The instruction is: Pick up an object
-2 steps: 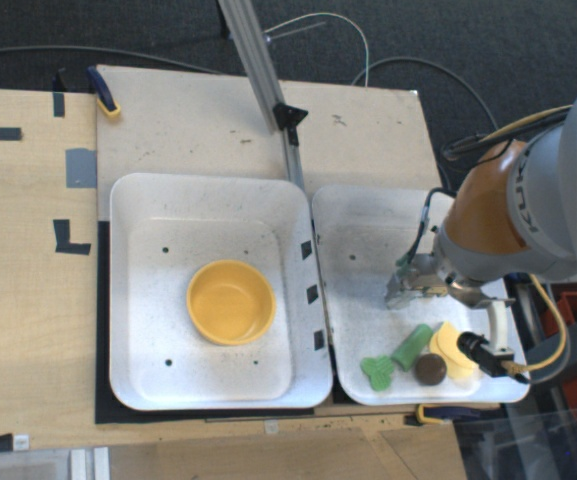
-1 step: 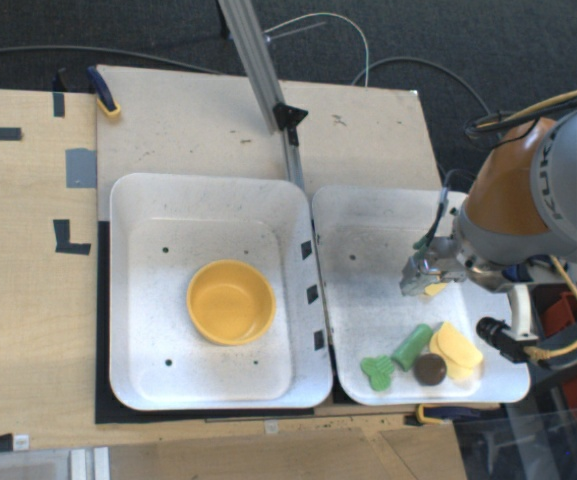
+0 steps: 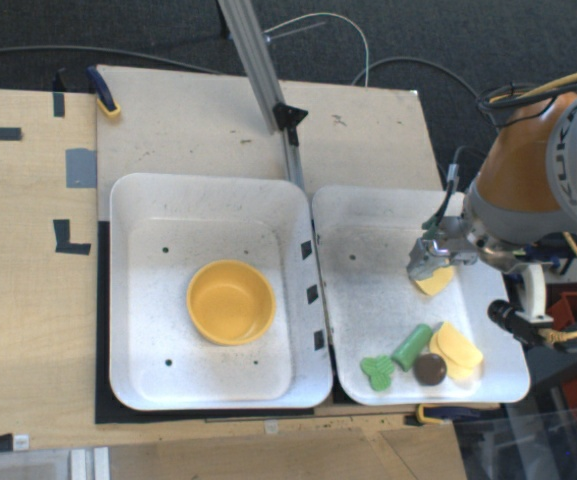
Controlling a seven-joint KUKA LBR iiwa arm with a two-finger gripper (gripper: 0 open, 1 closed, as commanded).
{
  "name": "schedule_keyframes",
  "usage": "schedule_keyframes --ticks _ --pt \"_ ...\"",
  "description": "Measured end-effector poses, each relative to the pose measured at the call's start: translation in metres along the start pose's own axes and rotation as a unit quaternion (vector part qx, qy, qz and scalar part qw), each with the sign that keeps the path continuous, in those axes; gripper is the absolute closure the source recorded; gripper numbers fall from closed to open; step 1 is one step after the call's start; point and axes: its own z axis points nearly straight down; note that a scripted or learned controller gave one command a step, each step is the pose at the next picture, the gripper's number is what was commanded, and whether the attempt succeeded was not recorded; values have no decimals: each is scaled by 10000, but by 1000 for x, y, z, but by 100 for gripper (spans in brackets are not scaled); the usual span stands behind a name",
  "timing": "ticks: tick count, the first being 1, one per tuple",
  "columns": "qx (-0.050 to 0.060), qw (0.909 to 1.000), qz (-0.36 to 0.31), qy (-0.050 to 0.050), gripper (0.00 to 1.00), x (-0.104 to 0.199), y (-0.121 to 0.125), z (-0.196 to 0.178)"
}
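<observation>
Bench bins: left (image 3: 128, 268) holds yellow bowl (image 3: 231, 301), right (image 3: 368, 228) toys.

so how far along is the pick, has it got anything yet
Done: the gripper is down in the right bin, right at a pale yellow piece. In hand: nothing I can confirm; the grasp itself is hidden. Left: secure and lift it. The yellow bowl sits in the left bin.

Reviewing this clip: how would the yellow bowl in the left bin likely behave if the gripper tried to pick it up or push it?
The yellow bowl looks rigid, probably light plastic. It sits upright on its base, so a push would likely slide it across the left bin rather than roll it. Its smooth rim may slip between fingers.
</observation>
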Motion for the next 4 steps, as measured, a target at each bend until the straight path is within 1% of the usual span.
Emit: schedule_keyframes --ticks 1,2,3,4 --pt "0 10000 5 -1 100 0 1 -42" --pt "28 10000 -19 10 100 54 18 -30" --pt "21 10000 -30 14 100 113 42 -30" --pt "17 10000 -24 13 100 165 56 -42"
